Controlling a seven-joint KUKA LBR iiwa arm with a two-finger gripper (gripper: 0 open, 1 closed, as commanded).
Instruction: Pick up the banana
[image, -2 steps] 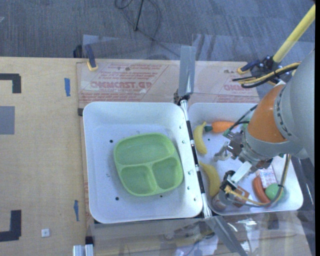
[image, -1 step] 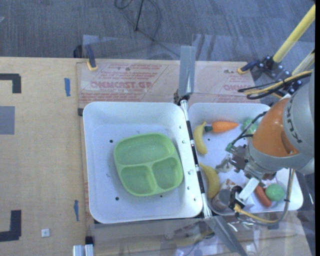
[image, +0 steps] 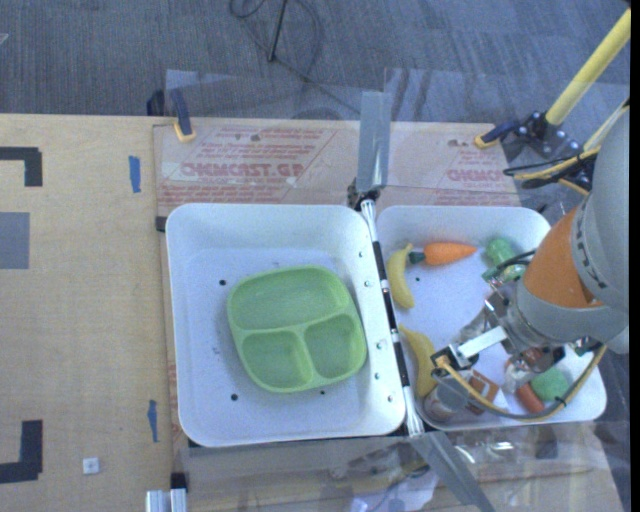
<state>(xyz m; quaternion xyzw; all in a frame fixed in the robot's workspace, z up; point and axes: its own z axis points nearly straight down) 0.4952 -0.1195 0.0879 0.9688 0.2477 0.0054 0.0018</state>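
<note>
Two bins side by side, a plate in one and food in the other.
The plate (image: 296, 328) lies in the middle of the left bin (image: 190, 330). In the right bin (image: 460, 215), the far banana (image: 401, 280) lies along the left wall, a carrot (image: 448, 253) just right of it by the far wall. The near banana (image: 421, 358) lies by the left wall toward the front corner.

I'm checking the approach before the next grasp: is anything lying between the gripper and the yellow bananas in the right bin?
Nothing visible does. The gripper hangs over the right white bin, close beside the lower yellow banana. The upper yellow banana lies open too; an orange carrot sits by its top end, off the path.
</note>
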